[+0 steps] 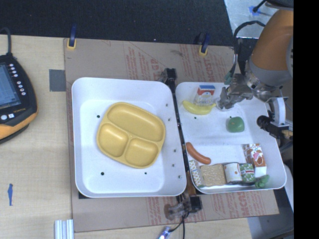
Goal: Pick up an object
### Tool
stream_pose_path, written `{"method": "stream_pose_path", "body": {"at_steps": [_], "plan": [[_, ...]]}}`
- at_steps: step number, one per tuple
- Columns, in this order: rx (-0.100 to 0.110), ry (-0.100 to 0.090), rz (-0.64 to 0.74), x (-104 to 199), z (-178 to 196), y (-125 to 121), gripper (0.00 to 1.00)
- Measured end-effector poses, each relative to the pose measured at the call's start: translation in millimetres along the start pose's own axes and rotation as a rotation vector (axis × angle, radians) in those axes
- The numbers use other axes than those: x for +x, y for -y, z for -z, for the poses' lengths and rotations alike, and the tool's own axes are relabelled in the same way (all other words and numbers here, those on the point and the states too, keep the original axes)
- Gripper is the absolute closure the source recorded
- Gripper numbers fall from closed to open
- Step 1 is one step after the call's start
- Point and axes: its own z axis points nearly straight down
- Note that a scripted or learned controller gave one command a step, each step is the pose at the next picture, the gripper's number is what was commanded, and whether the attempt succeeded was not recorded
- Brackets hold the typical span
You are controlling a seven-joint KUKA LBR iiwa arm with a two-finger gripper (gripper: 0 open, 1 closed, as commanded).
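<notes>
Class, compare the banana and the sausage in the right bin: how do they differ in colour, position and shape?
The banana is yellow; the sausage is reddish orange. The banana lies near the bin's far edge by the gripper; the sausage lies lower, near the left wall. The banana curves; the sausage is nearly straight. Both are small, elongated toy foods.

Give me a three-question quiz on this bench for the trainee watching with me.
1. True or false: the yellow divided plate lies in the same bin as the banana.
2. Which item lies nearest the gripper? A) hot dog B) green apple C) banana
3. How many compartments does the yellow divided plate have?

Key: 1 false, the plate is in the left bin, the banana in the right bin. 2 C. 3 three.
</notes>
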Motion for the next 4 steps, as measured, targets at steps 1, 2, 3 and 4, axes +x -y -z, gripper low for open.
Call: {"method": "stream_pose_path", "body": {"at_steps": [1, 2, 3, 4], "plan": [[0.001, 0.0, -0.002, 7, 6, 19, 1.0], [0.001, -0.001, -0.001, -1, 20, 63, 1.0], [-0.002, 0.001, 0.0, 21, 30, 58, 1.0], [-0.002, 0.001, -0.001, 21, 30, 58, 0.0]]}}
